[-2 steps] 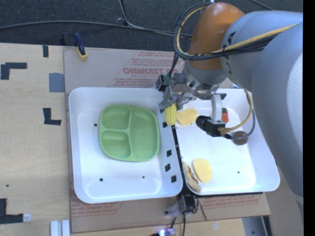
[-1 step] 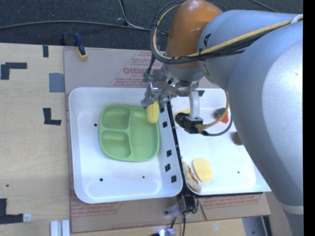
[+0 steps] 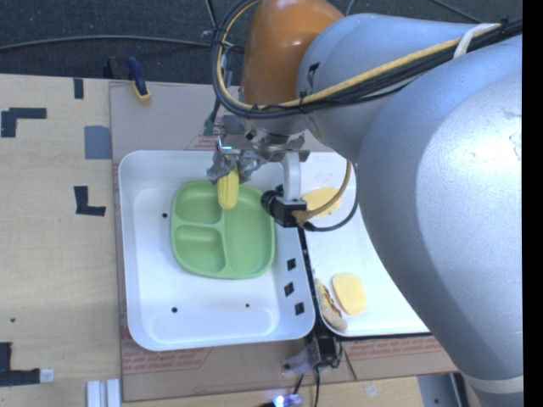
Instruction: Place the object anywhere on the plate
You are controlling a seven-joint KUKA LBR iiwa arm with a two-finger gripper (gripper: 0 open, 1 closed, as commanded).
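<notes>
The gripper (image 3: 227, 175) was closed on a yellow corn cob (image 3: 227, 192), which hung between its fingers over the green plate's (image 3: 222, 236) twelve-o'clock rim in the left bin (image 3: 144, 253). A burger (image 3: 344, 295) lay at four o'clock, well apart.

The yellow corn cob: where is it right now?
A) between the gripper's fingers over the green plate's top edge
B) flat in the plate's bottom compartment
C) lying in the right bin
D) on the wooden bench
A: the corn cob hangs upright, pinched by the gripper above the top edge of the green plate.
</notes>
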